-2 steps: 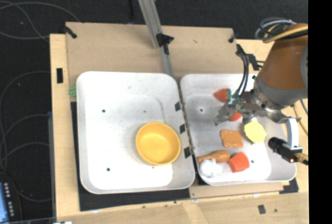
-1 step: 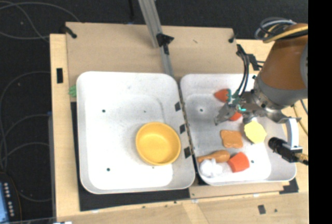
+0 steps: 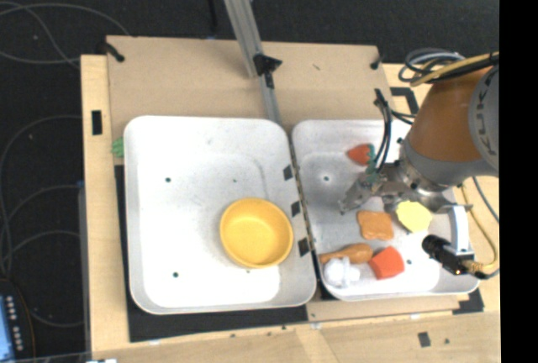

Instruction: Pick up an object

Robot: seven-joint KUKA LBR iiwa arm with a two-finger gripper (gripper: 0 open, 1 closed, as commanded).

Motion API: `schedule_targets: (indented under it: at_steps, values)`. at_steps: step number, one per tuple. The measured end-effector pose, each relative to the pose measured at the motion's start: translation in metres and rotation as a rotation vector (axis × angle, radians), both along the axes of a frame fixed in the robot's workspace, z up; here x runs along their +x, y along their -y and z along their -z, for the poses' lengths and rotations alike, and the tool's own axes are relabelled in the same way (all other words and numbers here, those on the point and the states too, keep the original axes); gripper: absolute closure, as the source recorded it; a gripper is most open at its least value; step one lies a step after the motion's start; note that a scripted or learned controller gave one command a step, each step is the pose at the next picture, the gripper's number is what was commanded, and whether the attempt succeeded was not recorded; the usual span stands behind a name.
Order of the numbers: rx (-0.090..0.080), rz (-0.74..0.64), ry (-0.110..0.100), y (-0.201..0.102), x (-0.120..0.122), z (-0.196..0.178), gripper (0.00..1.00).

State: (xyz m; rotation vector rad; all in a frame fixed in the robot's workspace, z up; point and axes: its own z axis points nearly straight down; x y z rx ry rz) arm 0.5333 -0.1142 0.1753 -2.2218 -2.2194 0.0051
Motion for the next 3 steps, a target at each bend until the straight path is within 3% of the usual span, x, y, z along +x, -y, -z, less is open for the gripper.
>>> schedule_targets:
  at_steps: [1, 2, 3]
  values:
    - [0.0, 0.0, -0.002, 0.008, -0.009, 0.055, 0.0]
    - [-0.001, 0.001, 0.005, 0.01, -0.008, 0.074, 0.0]
    - [-0.001, 0.005, 0.011, 0.011, -0.006, 0.061, 1.0]
